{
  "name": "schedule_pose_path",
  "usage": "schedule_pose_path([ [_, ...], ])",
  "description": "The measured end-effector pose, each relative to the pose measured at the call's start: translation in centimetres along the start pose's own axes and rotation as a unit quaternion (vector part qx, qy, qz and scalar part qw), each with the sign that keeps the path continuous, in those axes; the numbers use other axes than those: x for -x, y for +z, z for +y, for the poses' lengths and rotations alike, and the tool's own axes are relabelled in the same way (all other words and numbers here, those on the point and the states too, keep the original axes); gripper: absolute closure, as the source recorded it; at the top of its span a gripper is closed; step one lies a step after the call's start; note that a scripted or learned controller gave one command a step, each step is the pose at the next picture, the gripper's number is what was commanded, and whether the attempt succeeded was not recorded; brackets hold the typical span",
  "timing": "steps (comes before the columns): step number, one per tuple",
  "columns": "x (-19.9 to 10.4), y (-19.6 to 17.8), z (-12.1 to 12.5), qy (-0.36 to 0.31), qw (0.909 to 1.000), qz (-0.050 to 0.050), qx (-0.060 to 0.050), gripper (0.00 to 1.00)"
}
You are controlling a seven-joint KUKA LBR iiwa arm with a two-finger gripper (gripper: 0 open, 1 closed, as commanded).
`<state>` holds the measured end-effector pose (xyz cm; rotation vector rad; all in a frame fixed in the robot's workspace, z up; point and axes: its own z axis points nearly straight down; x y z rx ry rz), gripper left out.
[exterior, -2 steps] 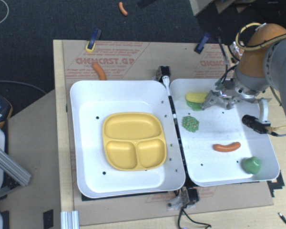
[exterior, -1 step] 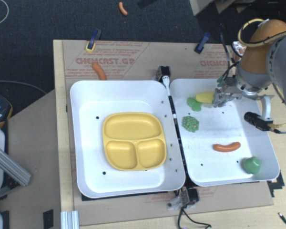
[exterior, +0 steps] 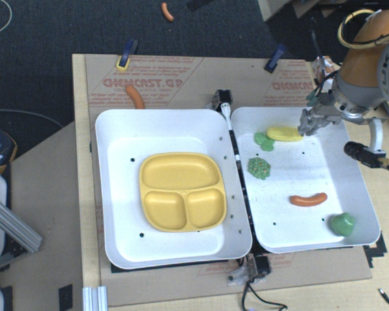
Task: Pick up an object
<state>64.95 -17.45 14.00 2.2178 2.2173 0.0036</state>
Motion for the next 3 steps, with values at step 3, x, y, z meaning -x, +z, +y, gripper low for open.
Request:
schedule_pose_path([
  [3, -5.2, -9.3, 0.8, -0.002, 1.0, 0.001, 0.0, 1.0],
])
